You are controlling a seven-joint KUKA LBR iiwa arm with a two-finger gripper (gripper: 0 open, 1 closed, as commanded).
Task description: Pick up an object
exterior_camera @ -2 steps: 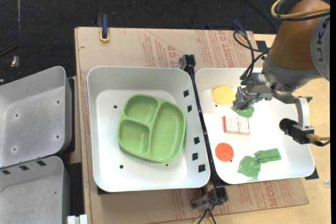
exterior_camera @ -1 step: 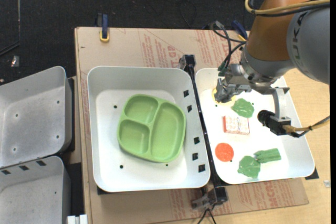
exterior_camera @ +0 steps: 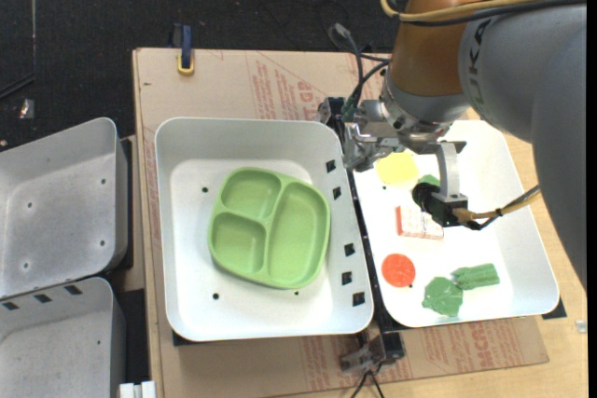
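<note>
The state of the fingers cannot be told: they are tucked under the wrist, and the gripper (exterior_camera: 378,144) is seen from above at the inner edge of the right bin (exterior_camera: 534,286). Nothing is seen held between them, so the pick is judged not yet done; a grasp and a lift are left.

Nearest the camera in that bin, a green lump (exterior_camera: 443,295) is found. It is crumpled and soft-looking, with a flatter green strip (exterior_camera: 477,276) just beside it; whether the two are one thing cannot be told. Just beyond, an orange disc (exterior_camera: 399,269) lies flat, matte and round. Farther in, a white packet (exterior_camera: 420,224) with red print is seen, thin and rectangular. Beyond it, close under the gripper, a yellow piece (exterior_camera: 396,168) rests on the bin floor, rounded, smooth and pale. It is judged the likeliest target, being nearest the gripper.

The left bin (exterior_camera: 177,200) is taken up by a green tray (exterior_camera: 270,226), a glossy rounded plastic dish moulded into three compartments and set at a tilt to the bin walls. Both bins are shallow, white and smooth, with rounded corners. They are carried on a cardboard sheet (exterior_camera: 242,79), brown and printed in red, at whose far edge a blue clamp (exterior_camera: 186,51) is fixed.
</note>
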